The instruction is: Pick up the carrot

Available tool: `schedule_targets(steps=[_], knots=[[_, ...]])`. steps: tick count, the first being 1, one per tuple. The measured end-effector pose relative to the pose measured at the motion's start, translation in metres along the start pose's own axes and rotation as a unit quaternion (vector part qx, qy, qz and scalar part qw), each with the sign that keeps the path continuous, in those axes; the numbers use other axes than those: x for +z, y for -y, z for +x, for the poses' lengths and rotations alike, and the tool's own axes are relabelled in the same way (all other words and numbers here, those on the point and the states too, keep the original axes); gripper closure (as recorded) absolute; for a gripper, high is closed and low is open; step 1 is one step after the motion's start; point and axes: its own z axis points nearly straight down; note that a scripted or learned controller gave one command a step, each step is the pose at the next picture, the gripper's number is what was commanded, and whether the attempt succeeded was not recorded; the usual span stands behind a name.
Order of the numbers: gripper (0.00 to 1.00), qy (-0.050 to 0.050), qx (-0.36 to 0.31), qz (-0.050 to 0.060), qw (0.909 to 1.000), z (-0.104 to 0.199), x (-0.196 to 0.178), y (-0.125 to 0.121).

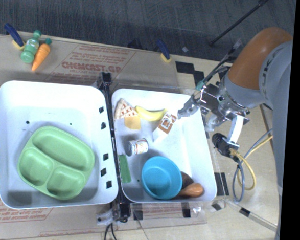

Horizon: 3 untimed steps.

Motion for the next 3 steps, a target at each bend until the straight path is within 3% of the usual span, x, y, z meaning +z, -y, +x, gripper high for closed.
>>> schedule_targets(steps=[1, 2, 3], knots=[[0.00, 0.000, 0.024, 0.009, 0.9997, 0.036, 0.102, 0.025], [0.00, -0.002, 0.051, 0.004, 0.9987, -0.009, 0.163, -0.011], [0.00, -0.001, -0.133, 0.001, 0.9910, 0.011, 0.101, -0.014]])
